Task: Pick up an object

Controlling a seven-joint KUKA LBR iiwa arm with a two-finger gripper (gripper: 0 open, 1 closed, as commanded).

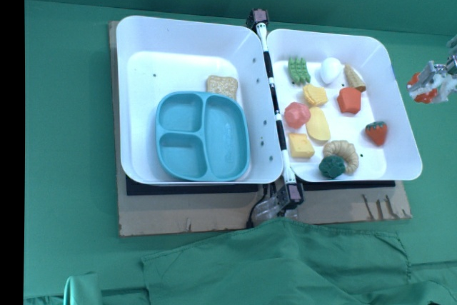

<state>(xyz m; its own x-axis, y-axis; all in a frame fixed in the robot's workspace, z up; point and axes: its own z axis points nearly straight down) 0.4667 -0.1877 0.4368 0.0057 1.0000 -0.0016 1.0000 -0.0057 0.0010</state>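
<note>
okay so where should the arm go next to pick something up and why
Probably move the gripper left and down over the right bin, toward the strawberry. The gripper sits outside the bin's right rim holding nothing, and the strawberry is the nearest toy, lying apart from the others.

Toy foods lie loose in the right bin [400, 118]: green beans [299, 70], white egg [330, 71], strawberry [376, 132], croissant [342, 151], broccoli [331, 167].

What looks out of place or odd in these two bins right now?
One thing: a toast-like cracker lies alone in the left bin, tucked against the blue divided tray rather than in a compartment. All other toy foods sit loose in the right bin. Nothing looks spilled or damaged.
</note>
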